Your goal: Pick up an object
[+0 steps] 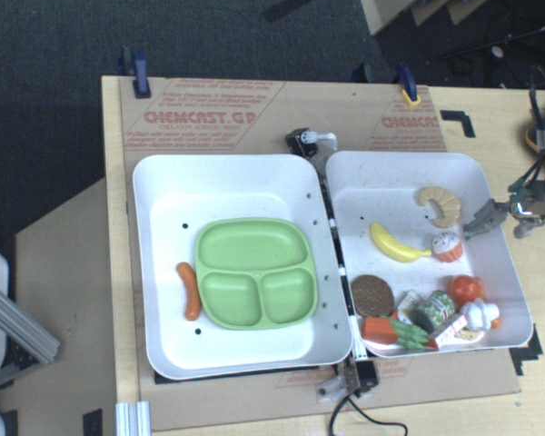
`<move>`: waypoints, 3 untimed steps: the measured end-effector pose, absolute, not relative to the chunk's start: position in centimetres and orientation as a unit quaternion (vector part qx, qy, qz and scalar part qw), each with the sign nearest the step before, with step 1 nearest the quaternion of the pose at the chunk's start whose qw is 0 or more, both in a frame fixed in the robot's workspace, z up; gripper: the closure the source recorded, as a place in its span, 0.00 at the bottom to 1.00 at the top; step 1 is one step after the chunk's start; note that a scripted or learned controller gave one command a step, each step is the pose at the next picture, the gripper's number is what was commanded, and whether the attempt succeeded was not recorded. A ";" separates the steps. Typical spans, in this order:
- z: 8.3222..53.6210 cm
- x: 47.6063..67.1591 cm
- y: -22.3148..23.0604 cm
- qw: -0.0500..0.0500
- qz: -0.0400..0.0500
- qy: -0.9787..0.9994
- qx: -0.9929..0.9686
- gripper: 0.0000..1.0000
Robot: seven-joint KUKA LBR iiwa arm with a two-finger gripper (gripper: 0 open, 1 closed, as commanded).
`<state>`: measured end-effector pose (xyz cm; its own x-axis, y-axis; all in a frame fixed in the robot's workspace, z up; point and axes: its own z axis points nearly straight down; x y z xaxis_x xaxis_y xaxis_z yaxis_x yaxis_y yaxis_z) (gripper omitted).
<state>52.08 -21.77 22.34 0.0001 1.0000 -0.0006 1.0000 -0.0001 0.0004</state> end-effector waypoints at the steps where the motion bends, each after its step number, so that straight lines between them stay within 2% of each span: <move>1: 8.0 57.4 -21.2 -0.001 0.002 0.709 0.706 0.00; 2: 9.6 57.4 -21.5 0.002 0.001 0.708 0.707 1.00; 3: 8.4 66.6 -17.6 -0.005 -0.005 0.709 0.706 1.00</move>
